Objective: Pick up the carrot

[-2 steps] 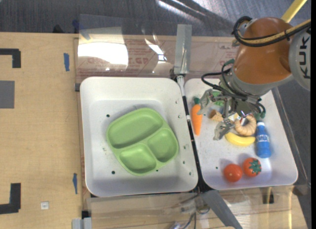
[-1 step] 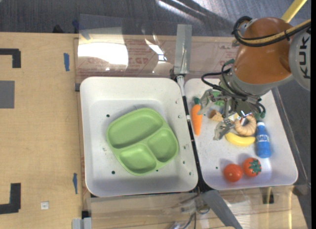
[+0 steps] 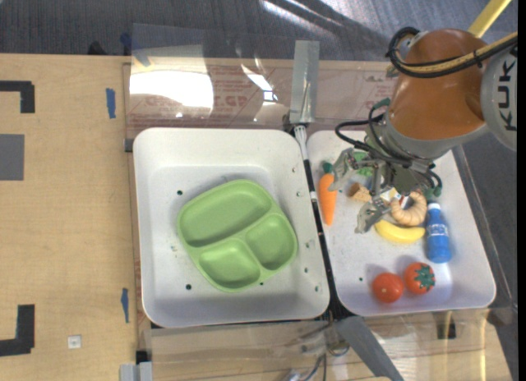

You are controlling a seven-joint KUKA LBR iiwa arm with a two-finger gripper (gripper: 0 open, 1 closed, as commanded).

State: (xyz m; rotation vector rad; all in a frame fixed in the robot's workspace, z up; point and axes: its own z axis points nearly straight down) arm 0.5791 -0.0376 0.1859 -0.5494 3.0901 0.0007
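The orange tapered carrot lies at right-centre frame against the right white bin's left wall; pincer hangs beside it, state indeterminate.

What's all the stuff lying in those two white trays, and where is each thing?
Divided plate: one, green, in the left bin.
Carrot: one, orange, at the left edge of the right bin.
Banana: one, yellow, middle of the right bin.
Bottle: one, blue, right of the banana.
Tomato: one, red, near the front.
Strawberry: one, red, beside the tomato.
Hand: one, grey, over the right bin, by the banana.
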